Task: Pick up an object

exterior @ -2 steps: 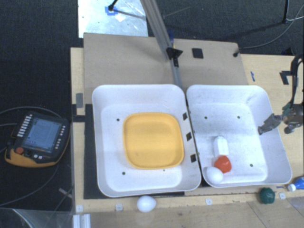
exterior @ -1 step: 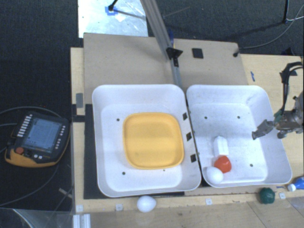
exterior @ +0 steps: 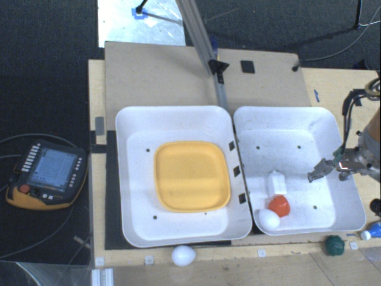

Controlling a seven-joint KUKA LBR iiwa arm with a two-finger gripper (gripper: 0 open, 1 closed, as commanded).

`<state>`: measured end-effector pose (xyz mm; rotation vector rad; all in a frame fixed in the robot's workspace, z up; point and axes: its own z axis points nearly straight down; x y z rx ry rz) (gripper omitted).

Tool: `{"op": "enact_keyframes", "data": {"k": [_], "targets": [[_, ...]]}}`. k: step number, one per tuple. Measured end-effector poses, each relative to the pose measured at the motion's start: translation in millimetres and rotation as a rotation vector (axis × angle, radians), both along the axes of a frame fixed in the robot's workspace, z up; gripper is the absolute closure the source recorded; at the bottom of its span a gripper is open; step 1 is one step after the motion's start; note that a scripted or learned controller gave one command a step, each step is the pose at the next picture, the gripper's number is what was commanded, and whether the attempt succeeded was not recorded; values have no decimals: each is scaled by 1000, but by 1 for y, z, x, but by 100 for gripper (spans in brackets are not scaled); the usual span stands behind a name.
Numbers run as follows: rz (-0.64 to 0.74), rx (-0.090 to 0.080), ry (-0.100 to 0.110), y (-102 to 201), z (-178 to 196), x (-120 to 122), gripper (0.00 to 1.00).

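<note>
A: Step logged: approach. Dark two-finger gripper [exterior: 318,170] is seen right of the small white block [exterior: 276,182]; finger spread cannot be told.

B: Descent over block is judged needed.

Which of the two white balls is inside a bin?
The white ball beside the red ball, in the right bin. The other ball lies on the bench.
</note>
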<state>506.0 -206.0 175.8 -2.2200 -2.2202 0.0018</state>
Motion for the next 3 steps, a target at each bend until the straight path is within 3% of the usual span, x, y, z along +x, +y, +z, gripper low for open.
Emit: {"op": "enact_keyframes", "data": {"k": [1,2,3], "targets": [[0,0,0,0,-43,5,0],[0,-1,-4,0,-31,6,100],[1,-2,-7,1,32,8,100]]}}
